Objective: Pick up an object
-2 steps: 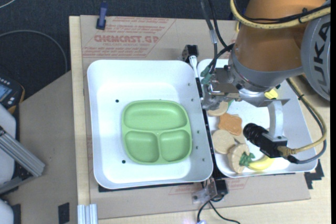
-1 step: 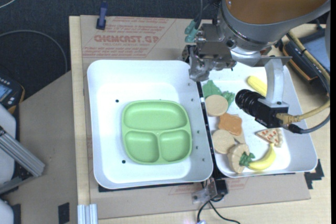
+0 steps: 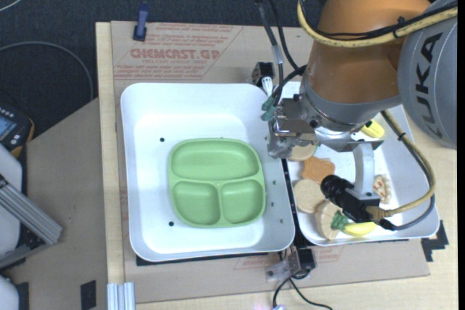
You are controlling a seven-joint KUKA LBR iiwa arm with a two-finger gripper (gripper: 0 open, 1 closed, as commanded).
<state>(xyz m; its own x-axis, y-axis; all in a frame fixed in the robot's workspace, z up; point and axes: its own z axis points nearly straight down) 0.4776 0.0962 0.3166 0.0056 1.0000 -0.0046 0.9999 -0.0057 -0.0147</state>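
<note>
Whether the gripper (image 3: 290, 149) has its fingers spread I cannot tell, and the crowded food pieces (image 3: 314, 181) could slip aside.

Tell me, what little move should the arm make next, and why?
Probably a short drop straight down. The gripper sits over the top left corner of the right bin, where a pile of toy food lies just beside it. Nothing shows between its fingers, so it likely must go lower to catch a piece.
</note>
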